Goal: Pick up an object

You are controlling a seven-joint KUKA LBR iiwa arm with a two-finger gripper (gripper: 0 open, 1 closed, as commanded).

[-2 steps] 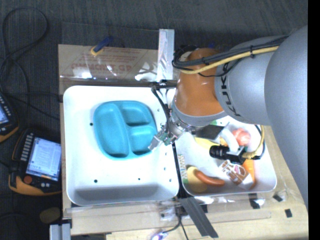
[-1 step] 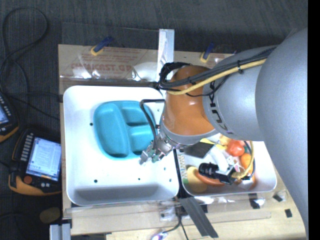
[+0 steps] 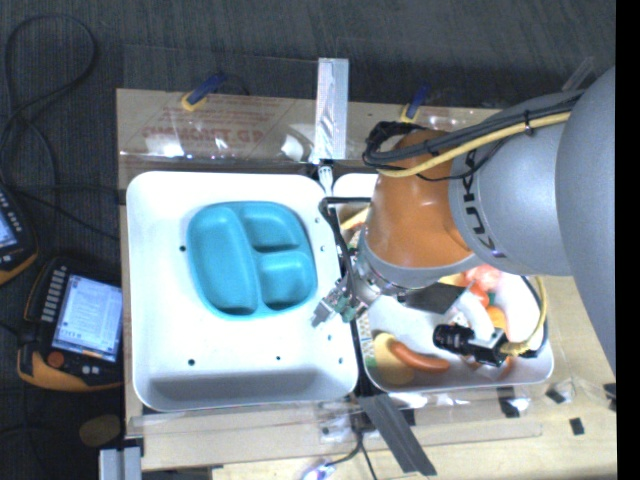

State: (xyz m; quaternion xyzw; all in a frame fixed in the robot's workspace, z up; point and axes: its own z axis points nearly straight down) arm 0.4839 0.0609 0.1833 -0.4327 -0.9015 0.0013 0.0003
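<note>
The grey arm with its orange band (image 3: 420, 218) reached in over the right-hand shallow white bin (image 3: 530, 373), and its hand (image 3: 337, 306) hung low at the wall where the two bins met. The hand was small and partly shadowed under the wrist, so whether it was spread or pressed together could not be told. Nothing could be seen caught in it.

The nearest thing to take was the turquoise plastic tray with three compartments (image 3: 250, 258). It lay flat and open side up in the middle of the left-hand white bin (image 3: 160, 368), and its lower right corner sat just beside the hand. It looked light, stiff and smooth, so probably slippery. A flat tray offers nothing to pinch from above except an edge, so the outer rim or one of the raised ribs between compartments seemed the best hold. Gripped at one corner, it would likely tip and swing.

In the right bin lay a brown and orange toy hot dog (image 3: 412, 356) near the front wall, with orange and white pieces (image 3: 490, 286) further back, partly under the arm. The hot dog looked narrow enough to be pinched across its middle
</note>
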